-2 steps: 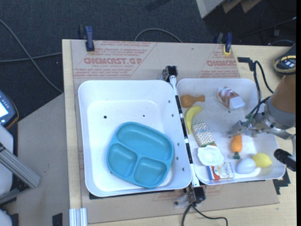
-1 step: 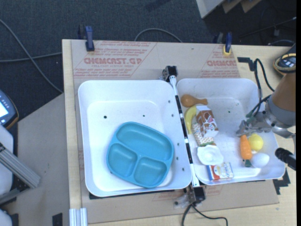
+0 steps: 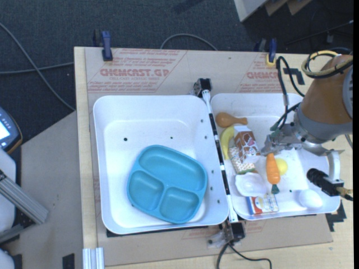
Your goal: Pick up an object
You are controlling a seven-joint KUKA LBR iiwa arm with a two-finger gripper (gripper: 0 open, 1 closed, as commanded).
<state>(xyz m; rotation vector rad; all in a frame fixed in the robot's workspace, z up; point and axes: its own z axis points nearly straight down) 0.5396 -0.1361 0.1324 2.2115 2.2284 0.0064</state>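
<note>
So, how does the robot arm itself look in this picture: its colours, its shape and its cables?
The arm is thick and rounded, with an orange band above a grey wrist section. Black cables and a yellow one loop beside it near the top. The gripper at its end is small, grey and metallic.

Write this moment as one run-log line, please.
arm: over right bin | gripper: above carrot, grasp unclear | left bin: blue tray | status: nothing lifted

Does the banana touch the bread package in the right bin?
Touching. The camera view shows the banana lying directly against the bread package, partly tucked under its left edge, without gap.
</note>
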